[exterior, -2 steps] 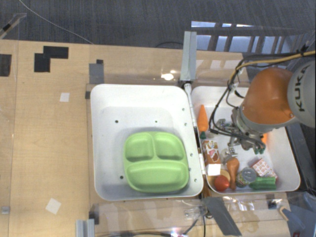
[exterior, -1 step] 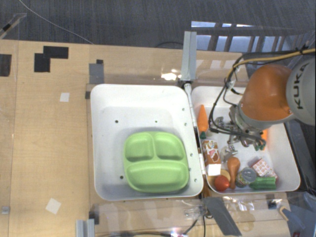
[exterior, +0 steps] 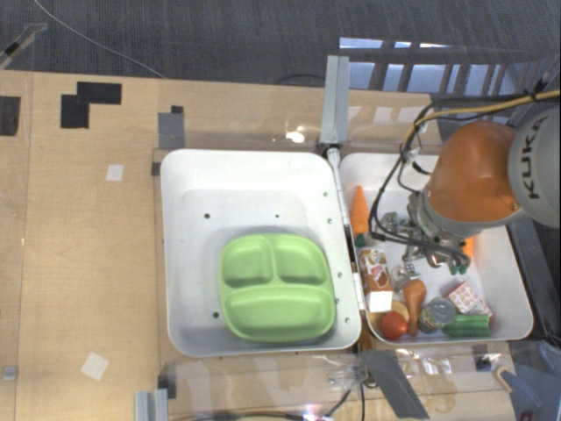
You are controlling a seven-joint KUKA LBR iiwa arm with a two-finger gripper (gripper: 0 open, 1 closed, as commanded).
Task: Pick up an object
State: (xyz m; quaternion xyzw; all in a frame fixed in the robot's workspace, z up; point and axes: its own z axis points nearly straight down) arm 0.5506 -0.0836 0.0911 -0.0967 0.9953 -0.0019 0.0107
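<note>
Below, smooth green three-compartment tray [exterior: 277, 288] lies flat in left white bin [exterior: 188, 200]. Right bin [exterior: 517, 301] crowded: tapered orange carrot [exterior: 359, 210], red tomato [exterior: 394, 325], printed packets, small food toys. Pincer [exterior: 419, 251] above pile, mostly hidden under orange band; grip state cannot be made out.

Dark grey carpet floor [exterior: 175, 16]; light wooden bench [exterior: 79, 235], black markers [exterior: 88, 102].
</note>
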